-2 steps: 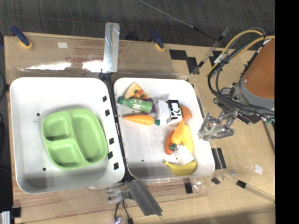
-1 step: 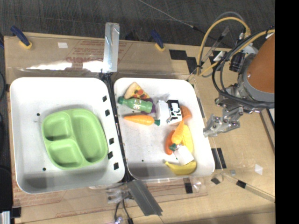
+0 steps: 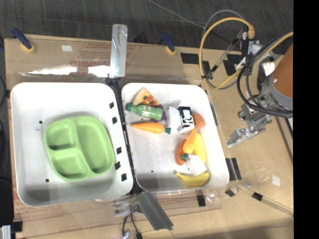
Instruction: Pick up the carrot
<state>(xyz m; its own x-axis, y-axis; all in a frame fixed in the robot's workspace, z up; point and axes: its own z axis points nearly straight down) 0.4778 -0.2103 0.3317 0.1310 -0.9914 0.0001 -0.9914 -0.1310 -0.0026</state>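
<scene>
Camera view: carrot (image 3: 148, 128) in right bin (image 3: 215, 133), fingers (image 3: 247, 132) well apart outside, state unclear

A single fixed camera looks down at a slant from above the tabletop (image 3: 75, 54), taking in both white bins (image 3: 20, 133) from moderate height, the arm (image 3: 279, 83) entering at right.

A brown cardboard-covered bench (image 3: 259, 180) carried two shallow white bins touching side by side: the left bin (image 3: 22, 133) and the right bin (image 3: 214, 128). Blue clamps (image 3: 22, 40) gripped its far edge, and black tape strips (image 3: 234, 171) lay on the surface right of the bins.
</scene>
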